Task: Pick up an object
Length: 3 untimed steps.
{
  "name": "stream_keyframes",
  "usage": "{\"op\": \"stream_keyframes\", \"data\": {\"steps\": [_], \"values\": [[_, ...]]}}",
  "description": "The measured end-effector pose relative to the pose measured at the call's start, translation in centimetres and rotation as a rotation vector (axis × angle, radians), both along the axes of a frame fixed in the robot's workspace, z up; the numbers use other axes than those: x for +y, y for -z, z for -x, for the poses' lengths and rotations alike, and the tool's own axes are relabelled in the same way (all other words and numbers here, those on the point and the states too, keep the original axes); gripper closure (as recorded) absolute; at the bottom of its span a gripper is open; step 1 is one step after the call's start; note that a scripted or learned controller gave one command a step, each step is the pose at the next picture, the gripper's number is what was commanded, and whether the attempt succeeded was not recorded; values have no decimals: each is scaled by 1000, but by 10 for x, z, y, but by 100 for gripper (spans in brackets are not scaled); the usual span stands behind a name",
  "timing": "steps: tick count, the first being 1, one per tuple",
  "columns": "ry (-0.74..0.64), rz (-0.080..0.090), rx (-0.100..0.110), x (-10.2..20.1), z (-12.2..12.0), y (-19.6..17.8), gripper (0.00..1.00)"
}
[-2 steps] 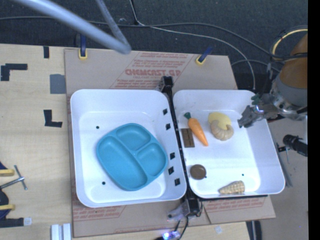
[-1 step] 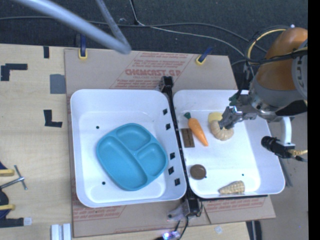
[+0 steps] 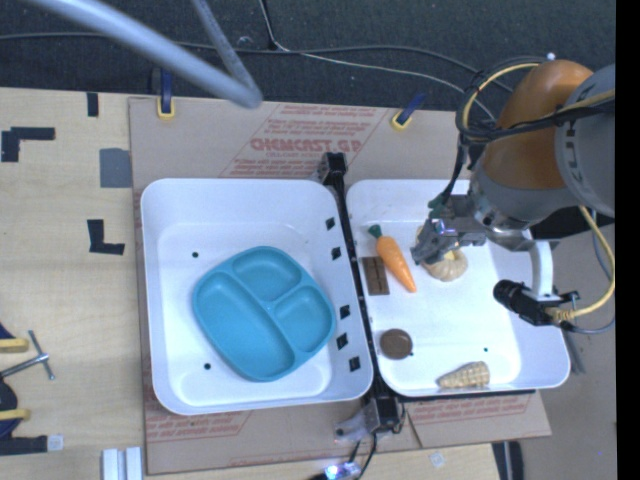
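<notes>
While over the right bin (image 3: 520, 368), my gripper (image 3: 436, 243) sits on a pale lump (image 3: 449, 265).
Finger state: cannot tell. Carrot (image 3: 396, 261) lies just beside.

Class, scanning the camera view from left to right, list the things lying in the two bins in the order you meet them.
Blue tray → brown bar → carrot → cone

The arm (image 3: 560, 158) is grey and rounded, with a glossy orange band above the wrist. Black and yellow cables loop around it. A dark metallic gripper (image 3: 437, 240) ends it.
</notes>
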<state>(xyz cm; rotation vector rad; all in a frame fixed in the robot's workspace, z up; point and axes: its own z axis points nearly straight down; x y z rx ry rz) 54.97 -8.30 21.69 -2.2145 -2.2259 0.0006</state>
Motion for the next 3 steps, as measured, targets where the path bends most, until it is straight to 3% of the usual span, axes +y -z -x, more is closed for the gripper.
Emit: {"op": "stream_keyframes", "data": {"steps": [3], "values": [[-3, -1, 2, 176, 31, 11, 100]]}}
